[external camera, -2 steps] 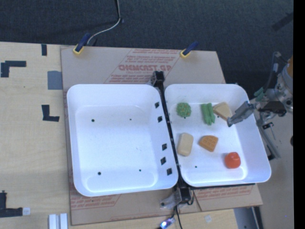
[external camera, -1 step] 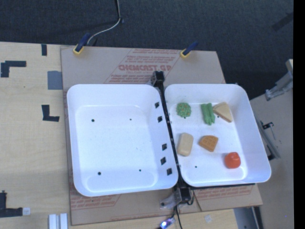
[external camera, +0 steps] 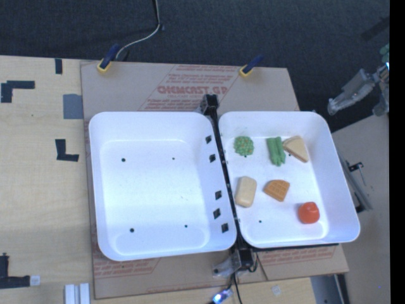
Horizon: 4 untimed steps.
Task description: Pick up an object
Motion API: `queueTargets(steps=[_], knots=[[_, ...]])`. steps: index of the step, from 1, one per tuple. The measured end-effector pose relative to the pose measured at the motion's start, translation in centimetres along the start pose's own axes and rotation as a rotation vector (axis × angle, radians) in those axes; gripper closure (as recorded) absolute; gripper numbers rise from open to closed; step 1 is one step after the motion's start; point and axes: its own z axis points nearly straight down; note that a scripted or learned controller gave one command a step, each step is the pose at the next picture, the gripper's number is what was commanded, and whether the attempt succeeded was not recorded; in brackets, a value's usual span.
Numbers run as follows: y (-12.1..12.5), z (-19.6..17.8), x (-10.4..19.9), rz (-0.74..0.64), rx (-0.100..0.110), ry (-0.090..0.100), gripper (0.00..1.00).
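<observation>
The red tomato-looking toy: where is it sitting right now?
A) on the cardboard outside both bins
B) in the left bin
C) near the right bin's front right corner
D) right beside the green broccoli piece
C: the red toy lies inside the right bin, close to its front right corner, apart from the broccoli piece, which lies near the divider toward the back.

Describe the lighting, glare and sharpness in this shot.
Camera view: even, soft light; the right bin and left bin look bright white with faint shadows along their walls; the toy foods cast little shadow; the gripper at the upper right looks soft, slightly blurred.
</observation>
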Motion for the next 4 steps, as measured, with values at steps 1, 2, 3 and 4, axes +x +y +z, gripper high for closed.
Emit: queueTargets(steps=[1,2,3,4], knots=[[3.1,21.7,6.7,0.004,0.026,0.002,0.00],[9.2,12.4,0.3,0.011,-0.003,-0.004,0.00],[2.5,7.9,-5.4,0.016,0.004,-0.003,0.00],[-0.1,2.3,-1.5,0.005,0.000,-0.001,0.00]])
